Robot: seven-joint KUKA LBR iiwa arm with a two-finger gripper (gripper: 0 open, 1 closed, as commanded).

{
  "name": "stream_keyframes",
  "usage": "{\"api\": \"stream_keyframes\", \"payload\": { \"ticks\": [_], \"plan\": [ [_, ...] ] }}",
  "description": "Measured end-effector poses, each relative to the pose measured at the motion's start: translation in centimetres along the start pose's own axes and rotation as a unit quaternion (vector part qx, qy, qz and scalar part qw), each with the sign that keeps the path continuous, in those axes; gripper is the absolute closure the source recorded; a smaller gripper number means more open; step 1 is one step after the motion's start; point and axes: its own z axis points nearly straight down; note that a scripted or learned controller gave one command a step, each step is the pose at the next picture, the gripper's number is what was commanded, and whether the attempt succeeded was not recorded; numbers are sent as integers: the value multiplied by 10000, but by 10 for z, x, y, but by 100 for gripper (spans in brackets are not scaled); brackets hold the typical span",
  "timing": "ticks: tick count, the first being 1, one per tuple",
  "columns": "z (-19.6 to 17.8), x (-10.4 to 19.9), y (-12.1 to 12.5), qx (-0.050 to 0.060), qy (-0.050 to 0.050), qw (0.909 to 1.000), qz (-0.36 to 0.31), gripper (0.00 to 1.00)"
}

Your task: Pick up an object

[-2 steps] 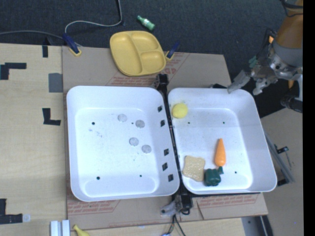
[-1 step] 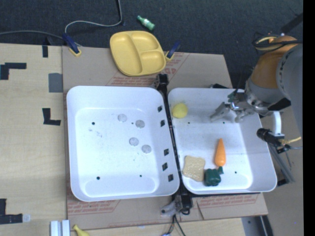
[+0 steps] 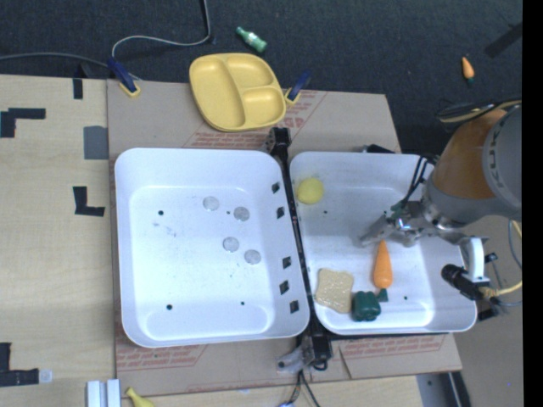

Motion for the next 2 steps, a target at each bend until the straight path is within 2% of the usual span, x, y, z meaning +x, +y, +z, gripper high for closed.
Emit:
{"api": "stream_keyframes", "payload": {
  "ticks": [1, 2],
  "plan": [
    [0, 15, -75, -4, -1, 10000, 7, 0],
    [-10, 15, -74, -11, -4, 10000, 12, 100]
  ]
}}
